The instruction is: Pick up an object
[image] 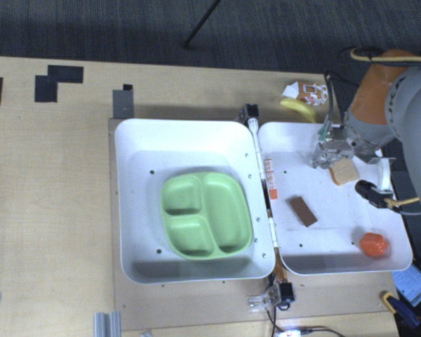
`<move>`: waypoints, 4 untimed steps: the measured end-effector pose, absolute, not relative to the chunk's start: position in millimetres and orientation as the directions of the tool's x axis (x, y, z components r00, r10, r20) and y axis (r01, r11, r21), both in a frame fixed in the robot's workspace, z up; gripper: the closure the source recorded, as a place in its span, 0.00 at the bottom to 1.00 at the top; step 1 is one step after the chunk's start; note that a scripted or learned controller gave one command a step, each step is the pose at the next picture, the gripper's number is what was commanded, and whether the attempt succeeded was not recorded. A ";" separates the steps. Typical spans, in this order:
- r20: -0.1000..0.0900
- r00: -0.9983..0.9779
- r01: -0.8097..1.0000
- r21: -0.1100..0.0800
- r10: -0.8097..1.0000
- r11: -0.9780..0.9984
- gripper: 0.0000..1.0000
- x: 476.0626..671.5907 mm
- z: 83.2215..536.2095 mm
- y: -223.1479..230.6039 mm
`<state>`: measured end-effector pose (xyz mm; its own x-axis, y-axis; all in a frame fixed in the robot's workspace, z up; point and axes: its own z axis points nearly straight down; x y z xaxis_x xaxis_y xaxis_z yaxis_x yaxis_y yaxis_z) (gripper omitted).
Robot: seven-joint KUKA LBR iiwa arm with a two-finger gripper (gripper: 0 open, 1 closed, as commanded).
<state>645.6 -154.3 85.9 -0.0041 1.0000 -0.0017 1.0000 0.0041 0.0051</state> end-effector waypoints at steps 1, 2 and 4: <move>-0.002 -0.004 1.000 0.006 1.000 0.004 1.00 670.0 164.7 -206.5; -0.002 -0.005 1.000 0.004 1.000 0.005 0.00 669.7 163.8 -205.7; -0.007 -0.012 1.000 0.018 1.000 0.012 1.00 674.0 102.0 -159.1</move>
<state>674.0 -159.1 102.0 -0.0121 0.9999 -0.0066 0.9998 0.0123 0.0177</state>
